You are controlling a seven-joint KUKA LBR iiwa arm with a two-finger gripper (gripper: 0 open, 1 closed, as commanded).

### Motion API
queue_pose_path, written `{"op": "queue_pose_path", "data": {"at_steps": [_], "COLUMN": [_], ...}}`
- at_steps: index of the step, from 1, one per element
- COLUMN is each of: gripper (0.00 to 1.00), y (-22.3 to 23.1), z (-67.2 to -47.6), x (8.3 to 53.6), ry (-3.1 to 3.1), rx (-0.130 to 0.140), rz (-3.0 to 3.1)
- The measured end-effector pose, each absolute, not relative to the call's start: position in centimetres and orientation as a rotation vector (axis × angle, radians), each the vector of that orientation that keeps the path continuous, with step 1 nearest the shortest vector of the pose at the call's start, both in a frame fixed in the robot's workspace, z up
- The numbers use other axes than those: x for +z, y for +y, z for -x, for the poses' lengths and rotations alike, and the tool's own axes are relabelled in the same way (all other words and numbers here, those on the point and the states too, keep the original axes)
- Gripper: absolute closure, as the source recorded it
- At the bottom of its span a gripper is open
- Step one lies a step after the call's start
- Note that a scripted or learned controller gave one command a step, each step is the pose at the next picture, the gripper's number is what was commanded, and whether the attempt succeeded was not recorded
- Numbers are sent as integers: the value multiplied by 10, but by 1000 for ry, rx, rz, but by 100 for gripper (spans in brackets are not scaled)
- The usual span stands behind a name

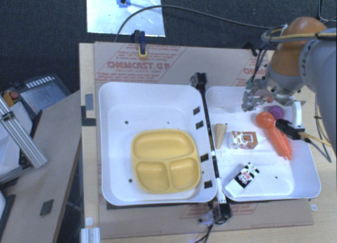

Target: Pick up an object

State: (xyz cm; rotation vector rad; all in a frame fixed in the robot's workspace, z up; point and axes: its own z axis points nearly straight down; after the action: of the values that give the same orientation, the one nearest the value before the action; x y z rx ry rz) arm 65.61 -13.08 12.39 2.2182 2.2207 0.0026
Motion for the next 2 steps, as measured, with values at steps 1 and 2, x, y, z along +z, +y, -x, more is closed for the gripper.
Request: {"op": "queue_pose_path", "data": {"at_steps": [1,2], "gripper": [100,100], "y": [-122,-117], "z": [-664,-665], "x": [177,240], "ry": [2224,2224], "rx": [7,6], "rz": [-2212,-2211]}}
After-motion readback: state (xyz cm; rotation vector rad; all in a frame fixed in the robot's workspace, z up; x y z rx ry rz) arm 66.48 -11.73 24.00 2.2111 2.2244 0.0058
